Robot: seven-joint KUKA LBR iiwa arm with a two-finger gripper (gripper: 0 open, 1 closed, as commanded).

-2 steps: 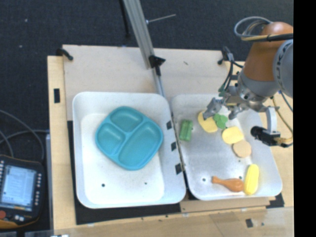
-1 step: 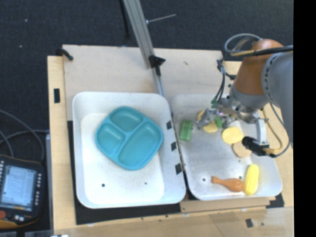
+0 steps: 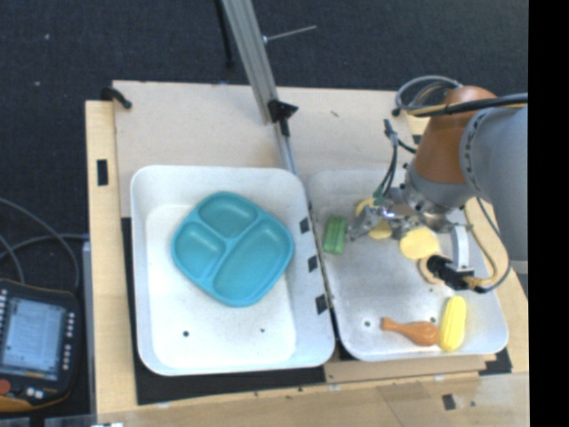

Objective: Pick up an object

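The right bin (image 3: 373, 287) holds a green block (image 3: 334, 235) at its left edge, a yellow piece (image 3: 372, 218) under the gripper, a round yellow piece (image 3: 417, 244), a yellow corn-like object (image 3: 452, 321) and an orange drumstick-like toy (image 3: 412, 330) near the front. My gripper (image 3: 372, 223) reaches down from the right into the bin's upper middle, right at the small yellow piece and just right of the green block. The wrist hides its fingers.
The left bin (image 3: 160, 327) carries a blue divided plate (image 3: 233, 247). A slanted metal pole (image 3: 258, 65) rises from behind the bins. The grey arm with its orange band (image 3: 449, 145) covers the right bin's far right corner.
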